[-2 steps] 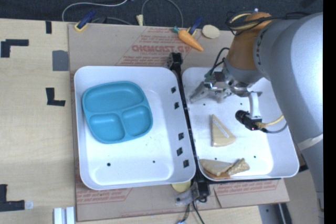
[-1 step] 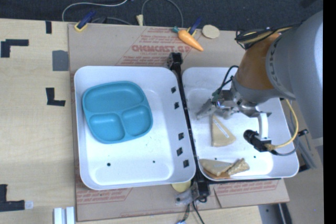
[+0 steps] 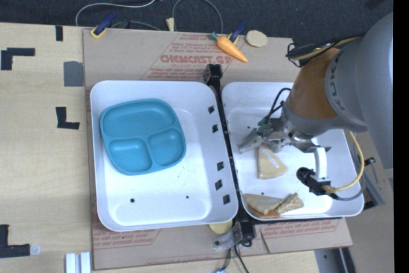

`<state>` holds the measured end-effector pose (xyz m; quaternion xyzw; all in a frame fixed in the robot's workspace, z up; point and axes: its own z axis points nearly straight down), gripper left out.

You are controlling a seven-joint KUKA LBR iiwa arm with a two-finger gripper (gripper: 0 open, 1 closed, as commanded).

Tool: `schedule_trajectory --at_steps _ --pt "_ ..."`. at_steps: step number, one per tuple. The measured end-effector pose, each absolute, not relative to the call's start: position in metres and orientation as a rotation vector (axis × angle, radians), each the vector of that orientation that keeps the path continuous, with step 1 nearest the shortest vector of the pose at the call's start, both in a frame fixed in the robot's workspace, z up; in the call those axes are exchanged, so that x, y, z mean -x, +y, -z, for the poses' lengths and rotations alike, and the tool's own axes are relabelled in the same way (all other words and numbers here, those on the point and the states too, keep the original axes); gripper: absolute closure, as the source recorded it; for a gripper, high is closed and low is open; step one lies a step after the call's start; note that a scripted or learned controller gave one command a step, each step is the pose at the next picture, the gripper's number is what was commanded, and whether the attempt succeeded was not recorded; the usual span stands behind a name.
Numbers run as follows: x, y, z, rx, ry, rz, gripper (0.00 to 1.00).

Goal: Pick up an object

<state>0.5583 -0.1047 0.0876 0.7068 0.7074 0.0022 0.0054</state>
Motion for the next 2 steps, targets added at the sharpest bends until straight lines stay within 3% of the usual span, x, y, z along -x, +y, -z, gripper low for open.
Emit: schedule_trajectory --at_steps 1,2 --pt "-0.669 -0.097 -0.086 -2.211 2.229 0.012 0.00" --pt "-0.546 -0.094 -0.190 -2.224 2.217 -0.001 0.00"
